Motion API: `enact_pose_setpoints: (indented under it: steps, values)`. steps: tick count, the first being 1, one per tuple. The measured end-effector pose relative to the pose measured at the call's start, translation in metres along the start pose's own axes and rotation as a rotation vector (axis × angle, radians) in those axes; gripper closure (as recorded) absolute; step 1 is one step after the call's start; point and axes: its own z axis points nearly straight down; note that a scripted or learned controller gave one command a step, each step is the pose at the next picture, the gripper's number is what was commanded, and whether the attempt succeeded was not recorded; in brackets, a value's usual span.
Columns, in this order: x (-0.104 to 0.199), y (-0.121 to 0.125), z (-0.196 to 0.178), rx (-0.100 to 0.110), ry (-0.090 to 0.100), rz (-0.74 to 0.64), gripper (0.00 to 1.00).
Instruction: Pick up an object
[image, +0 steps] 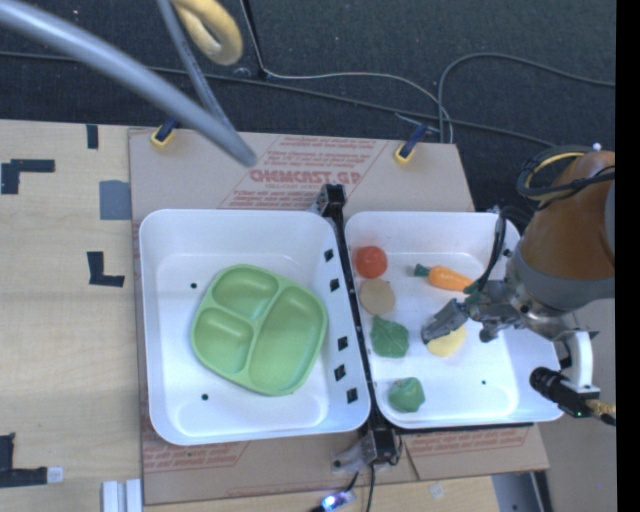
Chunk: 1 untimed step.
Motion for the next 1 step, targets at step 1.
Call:
enact_pose_setpoints:
  steps: [1]
  values:
    - [0.0002, 0.0027, -0.0051, -0.011, -0.002, -0.003, 0.0]
